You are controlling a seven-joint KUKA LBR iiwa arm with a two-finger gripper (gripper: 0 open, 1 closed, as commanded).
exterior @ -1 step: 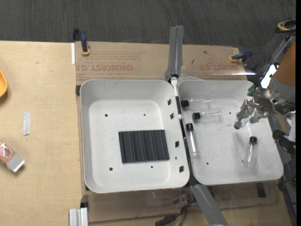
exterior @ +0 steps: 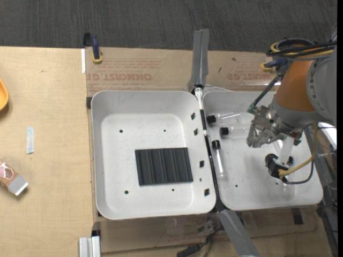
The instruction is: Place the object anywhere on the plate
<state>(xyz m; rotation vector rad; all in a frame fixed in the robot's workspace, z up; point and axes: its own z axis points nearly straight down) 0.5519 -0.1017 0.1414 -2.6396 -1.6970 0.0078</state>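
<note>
Camera view looks down on two shallow white plastic bins side by side. A dark grey ribbed flat plate [exterior: 163,165] lies in the middle of the left bin [exterior: 107,143]. The plate is a wide rectangle, and its long side runs left to right. Nothing sits on it.

The grey arm with the orange band [exterior: 300,87] reaches in over the right bin [exterior: 241,194]. Its silver two-finger gripper [exterior: 261,135] hangs above the middle of that bin and points down toward the left.

Just to the left of the gripper, near the wall between the bins, lie some clear plastic tube-like pieces with small black ends [exterior: 221,130]. They are see-through and hard to make out. I think one of these is the object to move. A longer clear piece [exterior: 218,159] lies along the wall, with its long side running top to bottom. I cannot tell if the gripper touches any of them.

I cannot tell how the gripper's tip stands, and I see nothing held in it.

So the object looks like it waits in the right bin. The plate is well to the left, across the wall, and the job seems not done yet.
</note>
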